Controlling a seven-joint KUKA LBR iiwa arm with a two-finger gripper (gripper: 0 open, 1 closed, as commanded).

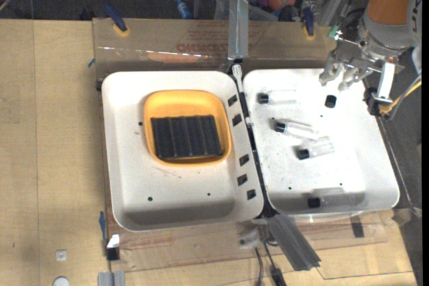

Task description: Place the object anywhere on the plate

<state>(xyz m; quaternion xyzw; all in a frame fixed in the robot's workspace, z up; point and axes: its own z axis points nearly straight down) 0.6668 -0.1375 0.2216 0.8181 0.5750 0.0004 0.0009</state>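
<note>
- Gripper (340,77) hangs over the right bin's (375,171) far corner, carrying nothing; whether it is spread or pressed together, I cannot tell
- Clear tubes (292,126) with black caps lie scattered beneath it
- Yellow plate (153,110) sits in the left bin (127,191)
- Best to drop squarely over one tube's middle
</note>
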